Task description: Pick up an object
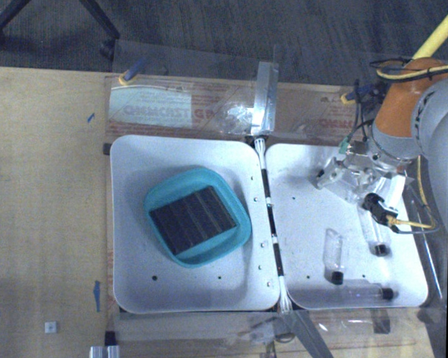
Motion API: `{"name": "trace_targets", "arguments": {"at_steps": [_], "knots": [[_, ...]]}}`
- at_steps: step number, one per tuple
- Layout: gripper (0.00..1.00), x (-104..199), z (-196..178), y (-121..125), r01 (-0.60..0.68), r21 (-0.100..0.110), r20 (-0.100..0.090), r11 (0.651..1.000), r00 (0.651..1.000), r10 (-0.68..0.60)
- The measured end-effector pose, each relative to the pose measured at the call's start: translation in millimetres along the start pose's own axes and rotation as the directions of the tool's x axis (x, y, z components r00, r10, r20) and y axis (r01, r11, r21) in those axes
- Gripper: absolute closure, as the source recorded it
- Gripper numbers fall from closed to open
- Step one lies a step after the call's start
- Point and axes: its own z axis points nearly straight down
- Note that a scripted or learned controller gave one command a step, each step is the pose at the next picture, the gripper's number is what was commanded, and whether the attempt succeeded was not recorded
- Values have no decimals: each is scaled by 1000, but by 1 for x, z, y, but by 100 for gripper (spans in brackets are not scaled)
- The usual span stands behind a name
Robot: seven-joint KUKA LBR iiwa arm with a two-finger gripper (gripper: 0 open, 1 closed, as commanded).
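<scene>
A teal square dish [198, 215] with a dark ribbed insert lies tilted in the middle of the left bin [125, 266]. Three clear tubes with black caps lie in the right bin [300, 214]: one [332, 253] near the middle, one [361, 292] along the front wall, one [374, 233] at the right. My gripper [350, 177] hangs over the back right part of the right bin, above and behind the tubes, and its metal parts hide the tip. Nothing can be seen held in it.
A metal divider post [265, 99] stands behind the seam between the bins. Taped plastic sheeting [182, 107] lies along the back. A yellow cable [413, 225] trails from the wrist over the right bin's right edge.
</scene>
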Motion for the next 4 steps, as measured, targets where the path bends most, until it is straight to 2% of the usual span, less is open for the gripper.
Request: {"name": "trace_targets", "arguments": {"at_steps": [1,2,3,4], "knots": [[100,0,-13,3,0,-18,7,1000,1000,0],[100,37,-42,-1,-73,-29,5,997,997,73],[100,53,-130,-6,-129,-32,4,991,992,130],[100,54,-140,-5,-127,-35,6,991,992,128]]}}
